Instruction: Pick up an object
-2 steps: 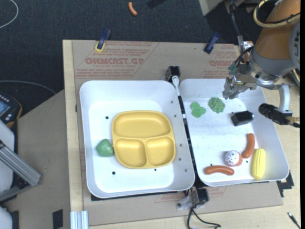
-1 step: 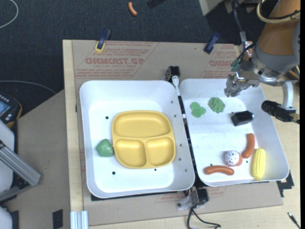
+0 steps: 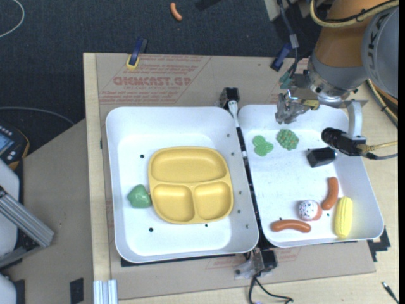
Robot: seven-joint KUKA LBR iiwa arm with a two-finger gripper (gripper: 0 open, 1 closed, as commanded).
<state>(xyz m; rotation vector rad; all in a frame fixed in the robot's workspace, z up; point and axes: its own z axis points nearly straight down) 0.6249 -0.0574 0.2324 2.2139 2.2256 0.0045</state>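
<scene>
Two white bins sit side by side on the bench, and the gripper [image 3: 288, 116] hangs over the far edge of the right bin [image 3: 364, 189], just above a green bumpy toy [image 3: 288, 139]; how its fingers stand I cannot tell. Beside that toy lies a green leafy piece [image 3: 262, 146], and toward the near right corner lie two sausages [image 3: 291, 226], a speckled ball [image 3: 308, 209] and a corn cob [image 3: 343, 216]. The left bin [image 3: 123, 144] holds a yellow divided tray [image 3: 190, 183] with a green lump [image 3: 139, 196] at its left side.

Grey arm [image 3: 354, 56], orange band.
Metal gripper [image 3: 288, 114] below; yellow cable loops up top, black cables alongside.
</scene>
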